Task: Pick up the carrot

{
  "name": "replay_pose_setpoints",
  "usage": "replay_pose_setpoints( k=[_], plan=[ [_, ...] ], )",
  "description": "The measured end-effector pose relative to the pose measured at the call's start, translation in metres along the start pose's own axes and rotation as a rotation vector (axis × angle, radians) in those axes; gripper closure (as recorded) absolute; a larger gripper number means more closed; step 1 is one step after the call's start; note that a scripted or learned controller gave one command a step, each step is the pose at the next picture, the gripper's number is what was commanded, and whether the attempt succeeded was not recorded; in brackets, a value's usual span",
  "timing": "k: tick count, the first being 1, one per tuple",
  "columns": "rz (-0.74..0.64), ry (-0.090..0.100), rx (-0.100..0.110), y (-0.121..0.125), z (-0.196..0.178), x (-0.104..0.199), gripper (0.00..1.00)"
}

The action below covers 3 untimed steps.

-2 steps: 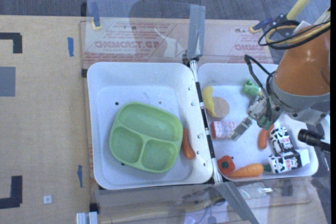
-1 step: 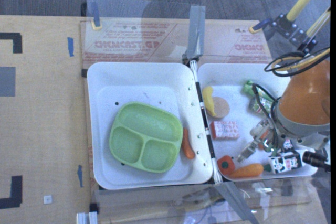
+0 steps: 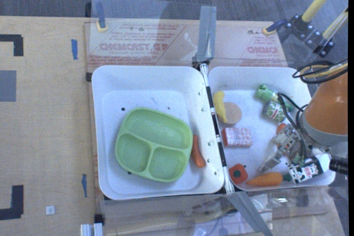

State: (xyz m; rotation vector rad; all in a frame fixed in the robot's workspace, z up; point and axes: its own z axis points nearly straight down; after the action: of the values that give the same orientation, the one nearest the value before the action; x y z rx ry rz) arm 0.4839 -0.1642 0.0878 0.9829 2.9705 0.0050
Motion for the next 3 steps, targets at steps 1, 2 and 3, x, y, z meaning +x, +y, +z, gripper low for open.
replay_pose_setpoints(
  k=[1, 2, 3],
  plan=[
    [0.001, -0.003, -0.002, 0.0006, -0.0106, -0.0007, 1.0],
    [0.001, -0.003, -0.002, 0.0006, -0.0106, -0.0007, 0.0],
    [-0.197, -0.016, -0.006, 0.0069, -0.0044, -0.0014, 0.0]
  ],
)
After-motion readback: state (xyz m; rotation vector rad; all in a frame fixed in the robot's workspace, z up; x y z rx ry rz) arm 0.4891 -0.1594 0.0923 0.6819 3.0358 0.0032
